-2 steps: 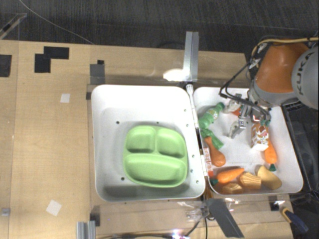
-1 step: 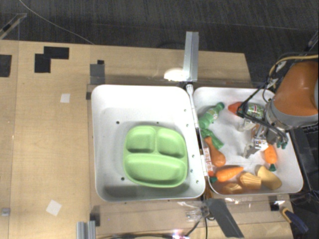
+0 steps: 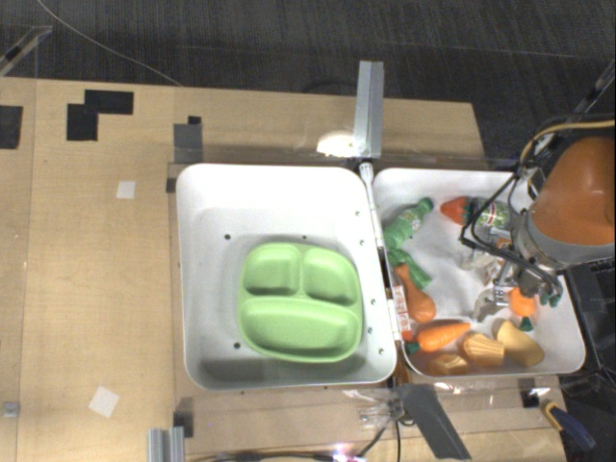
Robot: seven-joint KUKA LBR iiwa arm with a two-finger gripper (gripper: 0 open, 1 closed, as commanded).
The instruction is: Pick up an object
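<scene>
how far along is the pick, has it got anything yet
Done: the arm has reached into the right bin, with the pincer low among the toy food. In hand: it sits right by a small orange piece, but I can't tell whether that piece is gripped. Left: a confirmed grasp and a lift. The carrot and green bottle lie loose; the green tray sits in the left bin.

We've got a green divided tray point(image 3: 300, 301) sitting in the left white bin point(image 3: 207, 258), pretty much centered. The bench point(image 3: 87, 287) is light wood with black squares point(image 3: 96, 112) near its far left edge and a metal post point(image 3: 369, 109) behind the bins.
</scene>
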